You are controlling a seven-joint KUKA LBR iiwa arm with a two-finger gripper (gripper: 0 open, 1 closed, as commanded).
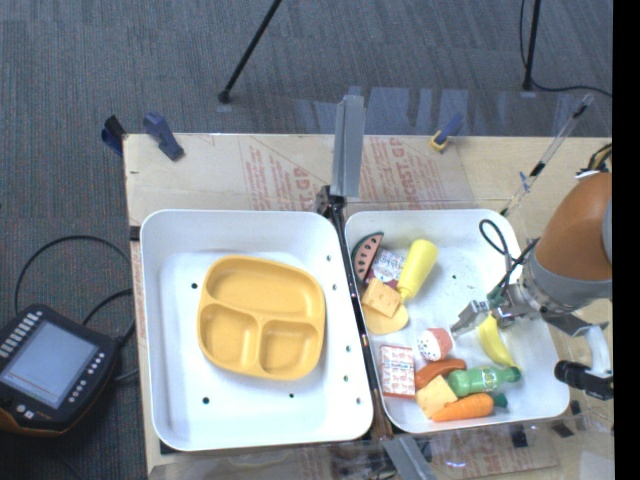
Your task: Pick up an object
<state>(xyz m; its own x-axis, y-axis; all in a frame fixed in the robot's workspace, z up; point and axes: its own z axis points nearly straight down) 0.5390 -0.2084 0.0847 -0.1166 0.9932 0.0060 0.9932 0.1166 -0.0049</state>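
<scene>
Your gripper (478, 317) hangs with its fingers apart, holding nothing, just at ten o'clock of the toy banana (494, 341) in the right bin (452, 220). The banana looks light, stiff and smooth; grip across its middle. The bin wall at three o'clock crowds you; bare floor lies toward twelve.

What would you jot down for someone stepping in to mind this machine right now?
Gripper: low in the right bin, next to the toy banana; whether it grips anything can't be told from here.
Right bin: yellow mustard bottle, watermelon slice, cheese wedge, green bottle, carrot and other toy food, heaped toward the near edge.
Left bin: yellow divided plate.
Done: arm has reached the pile.
Left: grasp one object and lift it out.
</scene>
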